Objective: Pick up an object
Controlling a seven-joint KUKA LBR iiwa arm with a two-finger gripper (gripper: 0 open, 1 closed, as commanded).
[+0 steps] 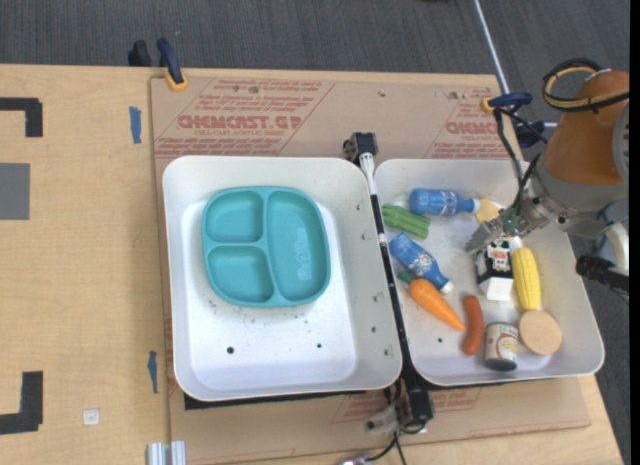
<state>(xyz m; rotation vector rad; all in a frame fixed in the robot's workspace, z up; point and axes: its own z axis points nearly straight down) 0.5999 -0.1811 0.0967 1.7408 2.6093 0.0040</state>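
Probably light, stiff and slick: small black-and-white carton (496,265) near the right bin's (590,353) right wall, beside yellow corn (526,279), best pinched across flat sides; jaws (497,233) just above, opening impossible to tell.

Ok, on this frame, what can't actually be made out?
- Tool: in the camera view it sits low over the right bin, too small and cluttered to tell how its tips stand or whether anything is between them.
- Black-and-white object: just below the tool; contact cannot be judged.
- Arm: cut off by the frame's right edge.
- Can: label too small to read.
- Yellow piece: partly hidden behind the tool; unidentifiable.
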